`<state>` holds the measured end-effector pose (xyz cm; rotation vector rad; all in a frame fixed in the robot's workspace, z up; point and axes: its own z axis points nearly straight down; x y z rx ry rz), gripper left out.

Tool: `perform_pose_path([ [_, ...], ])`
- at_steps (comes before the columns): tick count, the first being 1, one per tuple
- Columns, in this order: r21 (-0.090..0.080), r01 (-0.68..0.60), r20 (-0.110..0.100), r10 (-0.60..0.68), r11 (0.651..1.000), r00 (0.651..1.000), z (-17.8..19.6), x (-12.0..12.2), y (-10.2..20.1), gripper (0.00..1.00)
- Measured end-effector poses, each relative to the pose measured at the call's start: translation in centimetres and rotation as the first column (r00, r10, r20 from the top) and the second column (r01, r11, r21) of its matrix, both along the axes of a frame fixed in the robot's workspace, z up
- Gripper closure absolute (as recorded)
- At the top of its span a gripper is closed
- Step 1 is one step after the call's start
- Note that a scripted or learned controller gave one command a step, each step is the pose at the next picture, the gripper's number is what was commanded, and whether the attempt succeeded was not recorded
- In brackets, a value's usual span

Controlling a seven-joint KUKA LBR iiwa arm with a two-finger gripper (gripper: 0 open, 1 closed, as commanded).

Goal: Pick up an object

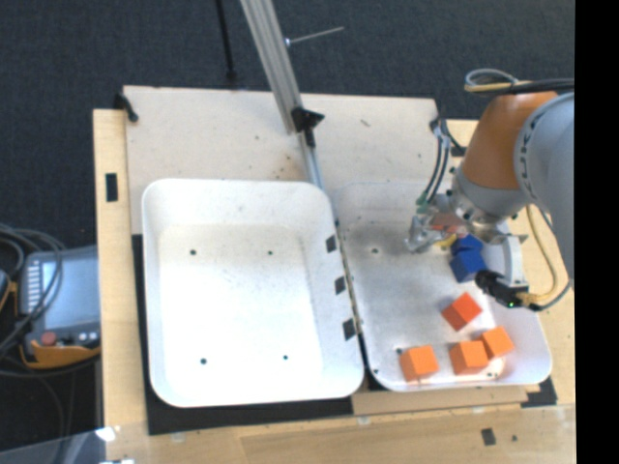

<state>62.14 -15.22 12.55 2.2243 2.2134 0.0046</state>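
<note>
In the right bin (387, 288), several orange blocks lie toward the front right: one (463, 310) on its own, one (419, 362) at the front, and two more (469, 357) (497, 341) close together. A blue block (466, 257) sits just under the wrist, partly hidden by it. My gripper (422, 234) hangs low over the upper middle of the right bin, left of the blue block. Nothing shows in its grasp.
The left bin (242, 288) lies alongside, its rim meeting the right bin's at black clips (340, 283). A slanted aluminium rail (276, 56) rises from the back of the bench. The arm's cables (542, 269) loop by the right bin's right edge.
</note>
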Motion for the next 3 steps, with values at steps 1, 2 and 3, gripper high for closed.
perform_pose_path([
  [1, -0.001, -0.007, 0.003, 0.007, 1.000, 1.000, 6.3, -0.3, 0.3, 1.00],
  [2, 0.000, -0.007, 0.000, 0.007, 1.000, 1.000, 8.1, -0.2, 0.2, 1.00],
  [3, 0.000, -0.010, -0.005, 0.010, 1.000, 1.000, 7.7, -2.0, 4.4, 1.00],
])
